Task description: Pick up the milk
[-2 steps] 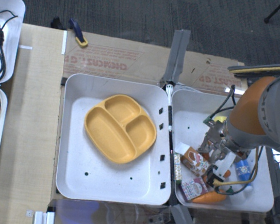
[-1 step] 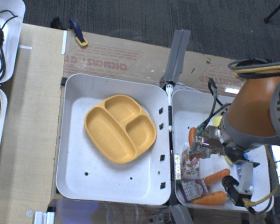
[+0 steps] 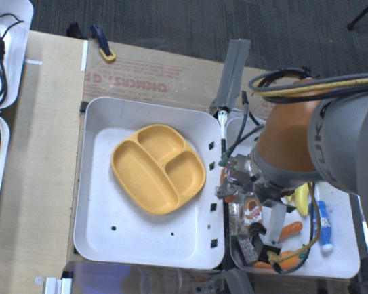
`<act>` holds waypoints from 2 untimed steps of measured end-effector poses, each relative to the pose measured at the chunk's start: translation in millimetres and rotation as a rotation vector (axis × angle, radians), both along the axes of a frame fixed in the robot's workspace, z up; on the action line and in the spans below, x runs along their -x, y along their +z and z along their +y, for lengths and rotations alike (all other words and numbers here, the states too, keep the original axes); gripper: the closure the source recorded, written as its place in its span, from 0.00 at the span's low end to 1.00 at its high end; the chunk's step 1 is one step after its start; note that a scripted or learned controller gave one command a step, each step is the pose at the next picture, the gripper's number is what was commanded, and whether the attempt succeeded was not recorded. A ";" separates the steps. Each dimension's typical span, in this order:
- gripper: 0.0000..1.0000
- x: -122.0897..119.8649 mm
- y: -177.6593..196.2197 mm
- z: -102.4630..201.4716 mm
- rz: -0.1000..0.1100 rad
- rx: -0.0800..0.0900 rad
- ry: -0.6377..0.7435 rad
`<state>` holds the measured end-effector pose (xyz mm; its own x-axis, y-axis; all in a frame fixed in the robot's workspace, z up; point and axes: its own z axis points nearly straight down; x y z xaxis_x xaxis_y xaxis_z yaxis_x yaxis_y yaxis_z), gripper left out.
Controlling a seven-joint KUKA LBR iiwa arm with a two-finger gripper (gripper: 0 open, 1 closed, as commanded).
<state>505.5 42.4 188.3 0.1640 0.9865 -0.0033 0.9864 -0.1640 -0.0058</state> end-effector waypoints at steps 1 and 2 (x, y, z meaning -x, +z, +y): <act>0.00 0.0 0.1 -0.4 0.000 0.000 -0.001; 0.00 28.2 0.3 -71.8 0.002 -0.001 -0.031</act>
